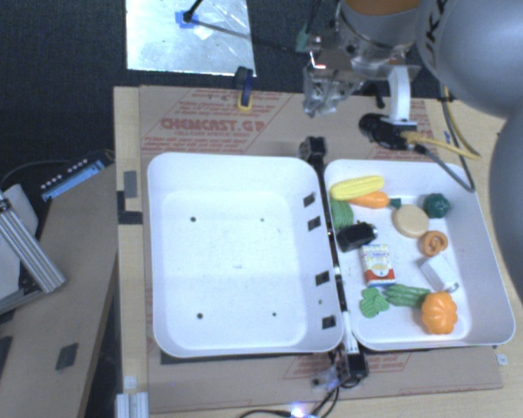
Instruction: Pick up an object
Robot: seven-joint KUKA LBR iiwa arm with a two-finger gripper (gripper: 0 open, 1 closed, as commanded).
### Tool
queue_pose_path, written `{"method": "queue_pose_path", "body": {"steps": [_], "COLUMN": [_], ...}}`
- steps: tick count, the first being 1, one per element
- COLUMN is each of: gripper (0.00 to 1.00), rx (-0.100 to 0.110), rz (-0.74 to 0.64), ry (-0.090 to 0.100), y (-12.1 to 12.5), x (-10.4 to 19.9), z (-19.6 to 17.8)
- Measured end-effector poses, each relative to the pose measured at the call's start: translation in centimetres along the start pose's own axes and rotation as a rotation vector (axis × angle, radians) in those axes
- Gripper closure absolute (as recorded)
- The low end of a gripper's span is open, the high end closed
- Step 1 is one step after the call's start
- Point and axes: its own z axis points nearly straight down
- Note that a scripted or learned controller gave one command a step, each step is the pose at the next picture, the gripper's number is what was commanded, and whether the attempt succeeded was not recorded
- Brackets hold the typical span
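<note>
The right bin (492, 277) holds several toy foods: a yellow corn cob (357, 187), an orange carrot (372, 202), a black item (357, 235), a round beige biscuit (410, 221), a dark green piece (436, 205), a small brown ring (433, 243), a red and white carton (379, 265), a green leafy vegetable (392, 297) and an orange pumpkin (439, 313). My gripper (324, 101) hangs high above the bench behind the bins, over the cardboard near the bins' shared back corner. Nothing shows between its fingers.
The left bin (170, 181) lies beside the right one, joined by a black hinge strip (324, 233). A shiny metal sheet (189, 24) lies at the back left. A yellow and blue clamp (243, 90) stands on the cardboard's far edge. Cables (436, 151) run at the back right.
</note>
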Motion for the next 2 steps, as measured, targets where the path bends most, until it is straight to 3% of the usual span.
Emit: {"method": "queue_pose_path", "body": {"steps": [1,2], "gripper": [1.00,1.00], "rx": [-0.016,0.004], "rz": [-0.001,-0.002], "ry": [0.003,0.002], "y": [-1.6,-14.7], "x": [2.6,3.2], "z": [-18.7,-17.7]}}
